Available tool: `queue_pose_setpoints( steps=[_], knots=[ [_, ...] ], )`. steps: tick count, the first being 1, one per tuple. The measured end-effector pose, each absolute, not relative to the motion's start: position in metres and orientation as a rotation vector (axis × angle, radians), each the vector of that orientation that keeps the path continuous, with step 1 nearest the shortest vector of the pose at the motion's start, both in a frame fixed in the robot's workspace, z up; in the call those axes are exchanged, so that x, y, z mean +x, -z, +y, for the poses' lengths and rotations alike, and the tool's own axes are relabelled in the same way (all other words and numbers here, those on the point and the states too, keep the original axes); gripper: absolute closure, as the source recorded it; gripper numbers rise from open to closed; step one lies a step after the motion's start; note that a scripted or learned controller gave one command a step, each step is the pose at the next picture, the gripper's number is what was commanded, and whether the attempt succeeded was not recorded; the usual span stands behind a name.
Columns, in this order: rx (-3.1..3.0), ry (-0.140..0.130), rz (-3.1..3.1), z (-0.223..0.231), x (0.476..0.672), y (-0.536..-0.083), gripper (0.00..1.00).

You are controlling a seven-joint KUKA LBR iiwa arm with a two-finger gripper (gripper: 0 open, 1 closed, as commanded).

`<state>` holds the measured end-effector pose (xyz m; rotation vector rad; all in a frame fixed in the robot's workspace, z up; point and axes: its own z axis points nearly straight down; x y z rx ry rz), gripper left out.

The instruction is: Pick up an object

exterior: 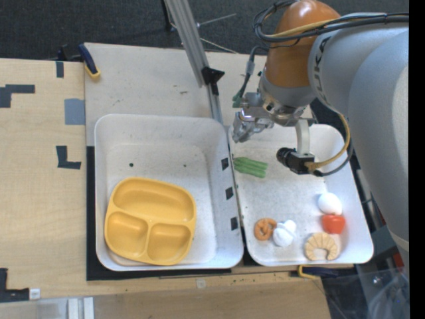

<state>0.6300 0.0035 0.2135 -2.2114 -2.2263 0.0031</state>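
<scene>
My gripper (243, 131) hangs over the top left corner of the right bin (352, 244), just above and left of a green bean-like piece (250, 167) lying on the bin floor. Nothing shows between its fingers. Along the bin's front lie a small pretzel (265, 228), a white garlic-like piece (285, 234), a croissant (323, 246), a red tomato (334, 223) and a white egg (329, 203).
The left bin (133, 135) holds a yellow divided plate (151, 220) at its front. A grey metal pole (192, 45) slants down to the divider between the bins. A black cable fitting (296, 159) hangs from the arm over the right bin.
</scene>
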Motion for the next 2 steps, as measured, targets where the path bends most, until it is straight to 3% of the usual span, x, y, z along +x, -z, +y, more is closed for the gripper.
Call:
queue_pose_setpoints(
  steps=[1,2],
  knots=[
    [-2.213,-0.003,-2.225,0.046,0.609,-0.213,1.00],
    [-2.211,0.001,-2.229,0.100,0.601,-0.225,1.00]
  ],
)
